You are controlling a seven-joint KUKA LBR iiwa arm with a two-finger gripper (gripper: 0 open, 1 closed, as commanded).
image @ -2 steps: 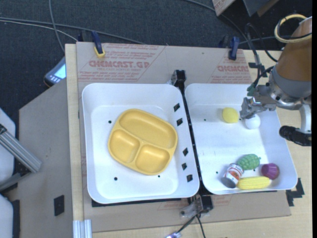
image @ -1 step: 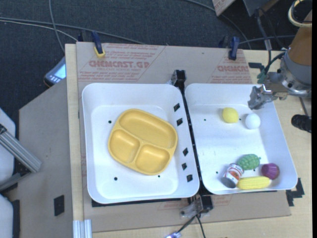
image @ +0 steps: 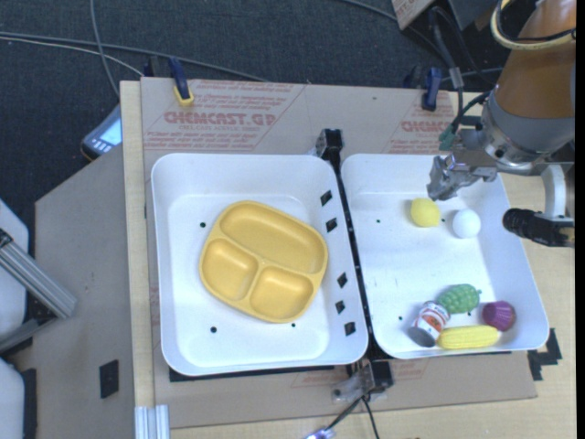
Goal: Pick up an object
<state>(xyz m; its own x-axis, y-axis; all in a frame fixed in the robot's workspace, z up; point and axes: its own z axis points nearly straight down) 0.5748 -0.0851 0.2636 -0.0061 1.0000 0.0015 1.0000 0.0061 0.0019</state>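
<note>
My gripper [image: 441, 188] hangs over the back of the right bin [image: 393, 245], just above and to the right of a small yellow ball-like object [image: 423, 212]. A white ball [image: 466, 223] lies a little to the right of it. At the bin's front right corner sit a small can [image: 430, 321], a green bumpy fruit [image: 459, 297], a purple object [image: 499, 315] and a yellow corn cob [image: 469, 337]. No object shows between the fingers.
The left bin [image: 174, 245] holds a yellow divided plate [image: 263, 260]. A black divider with clips runs between the bins. Blue clamps [image: 181, 88] hold the cardboard at the back edge. Cables trail over the floor behind.
</note>
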